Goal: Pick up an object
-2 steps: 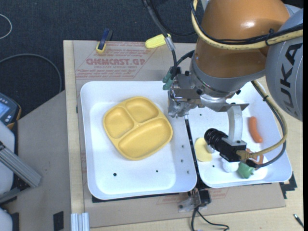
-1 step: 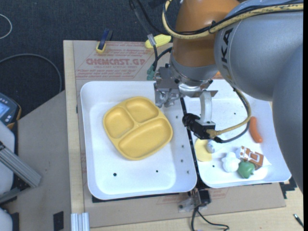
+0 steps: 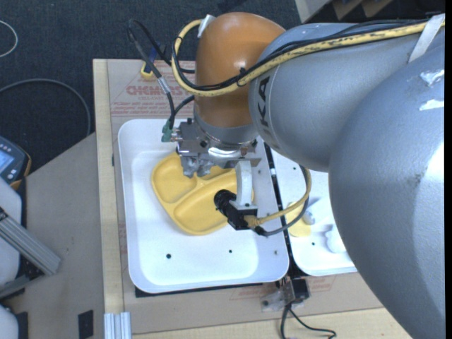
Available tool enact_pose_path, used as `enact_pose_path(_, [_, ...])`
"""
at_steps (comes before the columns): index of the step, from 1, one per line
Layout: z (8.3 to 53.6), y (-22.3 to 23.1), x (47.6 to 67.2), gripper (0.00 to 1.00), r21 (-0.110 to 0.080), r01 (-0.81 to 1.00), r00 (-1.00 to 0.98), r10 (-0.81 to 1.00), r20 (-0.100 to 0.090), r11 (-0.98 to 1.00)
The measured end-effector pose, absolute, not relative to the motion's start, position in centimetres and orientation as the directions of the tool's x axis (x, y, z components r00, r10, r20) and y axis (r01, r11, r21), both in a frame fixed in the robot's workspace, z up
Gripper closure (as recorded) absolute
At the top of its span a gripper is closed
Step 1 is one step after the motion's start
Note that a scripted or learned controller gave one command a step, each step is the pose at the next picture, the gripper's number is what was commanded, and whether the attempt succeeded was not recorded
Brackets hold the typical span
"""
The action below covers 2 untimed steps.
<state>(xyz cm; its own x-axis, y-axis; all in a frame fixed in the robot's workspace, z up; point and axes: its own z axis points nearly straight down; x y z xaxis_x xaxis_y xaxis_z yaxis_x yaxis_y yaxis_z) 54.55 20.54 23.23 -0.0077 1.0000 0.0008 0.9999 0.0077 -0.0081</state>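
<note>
A yellow, soft-looking object (image 3: 185, 198) with two rounded lobes lies in the left white bin (image 3: 205, 260), towards its middle. My gripper (image 3: 200, 168) hangs straight down over the object's upper right part, low and close to it. The wrist and the orange band above it cover the fingers, so contact with the object cannot be judged. A black part with a cable (image 3: 233, 210) overlaps the object's right edge.
The right bin (image 3: 325, 260) is mostly covered by the grey arm; a small yellow piece (image 3: 302, 226) and a white object (image 3: 333, 240) lie in its visible corner. Printed cardboard lies under both bins. Grey gear stands at the far left.
</note>
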Motion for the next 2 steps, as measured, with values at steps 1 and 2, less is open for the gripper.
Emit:
enact_pose_path(1, [43.7,20.2,51.6,1.0,0.018,1.0,-0.004,1.0,0.009,0.003])
enact_pose_path(2, [38.0,15.6,48.2,1.0,-0.008,1.0,0.005,1.0,-0.002,-0.005])
